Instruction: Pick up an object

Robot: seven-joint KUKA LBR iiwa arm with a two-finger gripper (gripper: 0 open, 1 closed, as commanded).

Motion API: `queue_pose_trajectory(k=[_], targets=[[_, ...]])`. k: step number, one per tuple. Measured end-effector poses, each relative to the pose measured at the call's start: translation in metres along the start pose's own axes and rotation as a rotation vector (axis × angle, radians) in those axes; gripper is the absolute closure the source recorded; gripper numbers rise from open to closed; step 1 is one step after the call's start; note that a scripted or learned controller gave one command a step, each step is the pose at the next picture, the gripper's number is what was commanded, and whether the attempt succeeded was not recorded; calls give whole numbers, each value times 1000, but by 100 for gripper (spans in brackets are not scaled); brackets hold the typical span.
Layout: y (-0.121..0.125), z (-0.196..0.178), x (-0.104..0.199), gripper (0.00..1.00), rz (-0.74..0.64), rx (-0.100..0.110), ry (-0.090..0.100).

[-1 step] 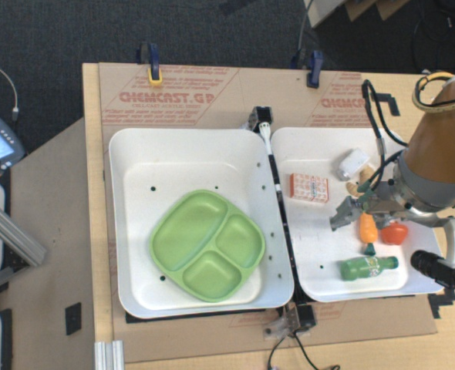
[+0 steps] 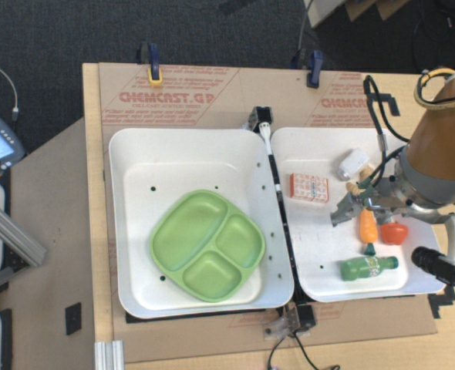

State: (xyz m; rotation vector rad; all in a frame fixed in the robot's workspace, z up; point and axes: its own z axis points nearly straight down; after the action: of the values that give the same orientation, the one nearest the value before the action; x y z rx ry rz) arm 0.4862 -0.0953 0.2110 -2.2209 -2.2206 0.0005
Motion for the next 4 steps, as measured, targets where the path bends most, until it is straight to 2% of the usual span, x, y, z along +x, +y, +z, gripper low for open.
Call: queue_pose_trajectory(k=[1,2,3,4], targets=[[4,47,-6,0,1,6,1],[10,97,1,0,0,6,2],[10,128,1,0,1,2,1],[11,116,1,100,1,-2,0]])
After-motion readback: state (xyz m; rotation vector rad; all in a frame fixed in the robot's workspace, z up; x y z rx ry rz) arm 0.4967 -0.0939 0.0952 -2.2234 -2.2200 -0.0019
